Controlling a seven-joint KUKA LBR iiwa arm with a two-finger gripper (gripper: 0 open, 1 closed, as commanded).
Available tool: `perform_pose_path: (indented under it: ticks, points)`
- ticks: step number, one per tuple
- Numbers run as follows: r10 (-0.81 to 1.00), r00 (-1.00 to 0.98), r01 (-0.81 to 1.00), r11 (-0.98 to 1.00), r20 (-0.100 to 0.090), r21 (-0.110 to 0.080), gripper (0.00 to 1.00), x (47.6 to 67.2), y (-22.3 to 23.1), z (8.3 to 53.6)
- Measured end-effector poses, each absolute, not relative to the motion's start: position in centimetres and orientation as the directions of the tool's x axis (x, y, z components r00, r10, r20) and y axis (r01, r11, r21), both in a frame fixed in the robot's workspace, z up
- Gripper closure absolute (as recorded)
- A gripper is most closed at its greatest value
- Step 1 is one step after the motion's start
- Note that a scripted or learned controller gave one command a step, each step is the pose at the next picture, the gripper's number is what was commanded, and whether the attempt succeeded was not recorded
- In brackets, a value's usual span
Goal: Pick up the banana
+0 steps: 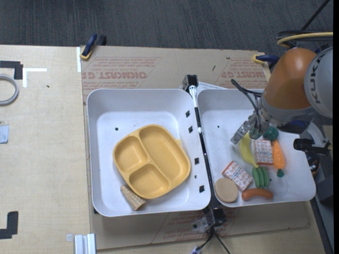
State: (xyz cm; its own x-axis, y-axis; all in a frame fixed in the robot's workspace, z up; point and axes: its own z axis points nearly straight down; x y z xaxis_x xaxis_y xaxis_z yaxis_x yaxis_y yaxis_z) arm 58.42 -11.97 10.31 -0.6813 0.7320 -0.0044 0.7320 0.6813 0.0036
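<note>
The yellow banana [246,152] lies in the right bin [220,115], near its middle, pointing up and down the view. My gripper [242,135] hangs at the banana's upper end, right over its tip, below the grey and orange wrist. The gripper's metal body hides the tip of the banana, and I cannot see whether it touches the fruit. The banana rests on the bin floor, next to a small white and red packet [263,152].
Around the banana in the right bin lie a carrot [278,156], green beans [260,177], a sausage [257,194], a round biscuit [226,190] and a red snack packet [237,174]. The left bin [106,115] holds a yellow divided plate [152,160] and a tan wedge [132,198].
</note>
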Motion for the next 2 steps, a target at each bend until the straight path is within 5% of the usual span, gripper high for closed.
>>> perform_pose_path:
  ticks: [1, 2]
  points:
    - [0.550, -0.835, 0.550, 0.835, -0.004, 0.002, 1.00, 51.2, -10.6, 9.3]
    - [0.587, -0.810, 0.587, 0.810, -0.004, 0.002, 1.00, 54.7, -7.9, 26.3]
